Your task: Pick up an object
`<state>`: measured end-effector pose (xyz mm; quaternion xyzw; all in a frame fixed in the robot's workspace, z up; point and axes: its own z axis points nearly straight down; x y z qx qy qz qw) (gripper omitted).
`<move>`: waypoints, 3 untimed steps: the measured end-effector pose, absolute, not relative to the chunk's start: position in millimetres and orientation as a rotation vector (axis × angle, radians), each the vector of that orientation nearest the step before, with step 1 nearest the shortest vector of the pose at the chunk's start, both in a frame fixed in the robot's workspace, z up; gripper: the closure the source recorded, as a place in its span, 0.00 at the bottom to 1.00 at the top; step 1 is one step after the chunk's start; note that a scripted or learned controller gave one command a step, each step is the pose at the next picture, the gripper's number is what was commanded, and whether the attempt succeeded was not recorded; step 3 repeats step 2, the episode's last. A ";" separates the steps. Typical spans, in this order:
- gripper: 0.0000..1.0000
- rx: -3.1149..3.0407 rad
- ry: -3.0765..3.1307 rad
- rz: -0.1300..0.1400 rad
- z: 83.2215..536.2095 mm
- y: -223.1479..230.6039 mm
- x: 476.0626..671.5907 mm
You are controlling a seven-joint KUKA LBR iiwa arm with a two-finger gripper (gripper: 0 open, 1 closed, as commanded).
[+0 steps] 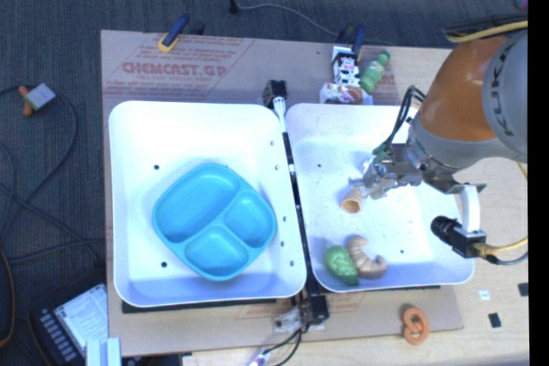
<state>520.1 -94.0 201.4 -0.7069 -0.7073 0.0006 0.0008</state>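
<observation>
Brown board covers the counter (pixel 171 69) we work over, with two white bins on it; the left bin (pixel 129 133) holds a blue divided plate (pixel 214 220), well away from the action. In the right bin (pixel 326 133) our grey arm (pixel 467 111) comes in from three o'clock, and its bulk is our first risk: it hangs low over the bin's three o'clock wall, so a careless descent could knock that rim. Our gripper (pixel 371 184) sits near the bin's middle, just beside a small tan cone-shaped piece (pixel 351 202), which lies toward seven o'clock of it and looks like the nearest thing to pick. We cannot tell whether the gripper is spread or pressed together, since the wrist hides its tips. We judge that the cone is off-centre from the gripper, so a closing move could nudge it aside or clip only its edge, and its taper would let it slip out. Down at the bin's six o'clock edge a green toy (pixel 340 262) and a curved tan piece (pixel 369 260) touch each other; reaching there risks dragging both.
</observation>
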 end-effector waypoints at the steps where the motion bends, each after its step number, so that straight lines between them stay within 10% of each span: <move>1: 1.00 -2.220 -2.222 0.001 196.9 -71.6 553.5; 2: 1.00 -2.218 -2.222 0.002 241.6 -18.2 483.6; 3: 1.00 -2.218 -2.222 0.002 241.6 -18.2 483.6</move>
